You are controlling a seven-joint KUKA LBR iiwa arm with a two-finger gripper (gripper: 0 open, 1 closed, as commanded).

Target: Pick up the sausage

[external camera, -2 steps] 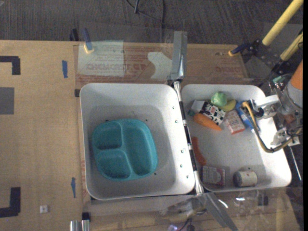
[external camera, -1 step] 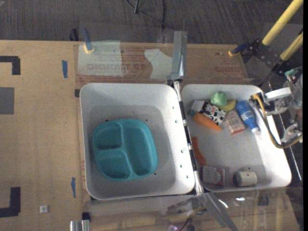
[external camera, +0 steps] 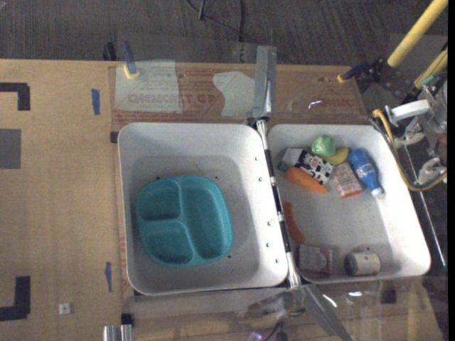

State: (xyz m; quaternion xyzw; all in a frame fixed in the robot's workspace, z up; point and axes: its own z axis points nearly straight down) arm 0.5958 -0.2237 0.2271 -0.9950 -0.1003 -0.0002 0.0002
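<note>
As lying now: sausage [external camera: 289, 221] against right bin [external camera: 398, 215] left wall
Handling: likely light, smooth, rollable; pinch mid-length
Gripper [external camera: 429, 148]: grip state unclear

A dark grey carpeted floor [external camera: 85, 13] ran across the top of the frame, with a black cable [external camera: 213, 6] looping over it. Below lay the tan desk [external camera: 57, 190], marked with blue tape [external camera: 95, 101] and black squares [external camera: 18, 94] at the left.
</note>
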